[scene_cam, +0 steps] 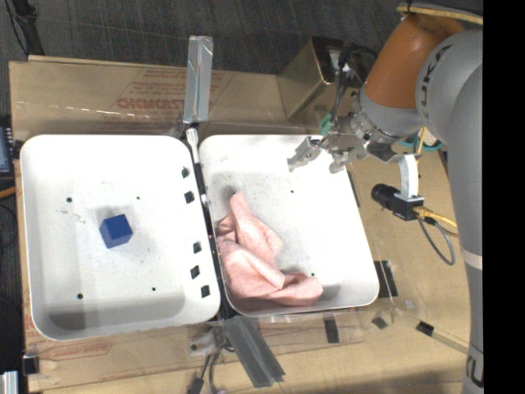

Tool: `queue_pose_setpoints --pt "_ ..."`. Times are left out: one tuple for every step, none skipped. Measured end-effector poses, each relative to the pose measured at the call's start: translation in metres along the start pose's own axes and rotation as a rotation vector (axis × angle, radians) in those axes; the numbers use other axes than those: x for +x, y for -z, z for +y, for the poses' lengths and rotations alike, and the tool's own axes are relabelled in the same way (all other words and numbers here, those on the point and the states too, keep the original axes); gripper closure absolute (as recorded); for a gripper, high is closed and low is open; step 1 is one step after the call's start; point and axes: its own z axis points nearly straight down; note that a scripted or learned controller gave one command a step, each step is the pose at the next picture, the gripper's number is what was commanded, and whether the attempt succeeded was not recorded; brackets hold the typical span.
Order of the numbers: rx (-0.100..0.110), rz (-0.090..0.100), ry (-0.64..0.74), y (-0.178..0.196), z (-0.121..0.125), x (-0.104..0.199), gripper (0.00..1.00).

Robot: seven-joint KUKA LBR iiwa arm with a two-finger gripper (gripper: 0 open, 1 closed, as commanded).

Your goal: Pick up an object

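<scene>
You are looking at a robotics lab work cell. The evidence: a grey industrial arm (443, 64) with an orange band reaches over a bench (410, 294) of taped-down cardboard; two white bins (49, 220) sit clamped side by side; loose cables (435, 228) run along the bench; dark carpet (123, 6) lies beyond.

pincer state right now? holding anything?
Pincer: open, nothing between its fingers, up over the far edge of the right bin. Pink cloth lies in that bin; blue cube in the left bin.
</scene>
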Motion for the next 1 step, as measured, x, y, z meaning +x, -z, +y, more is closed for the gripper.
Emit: queue_pose_setpoints --pt "0.002 0.001 -0.154 -0.1312 -0.0078 0.0489 0.0"
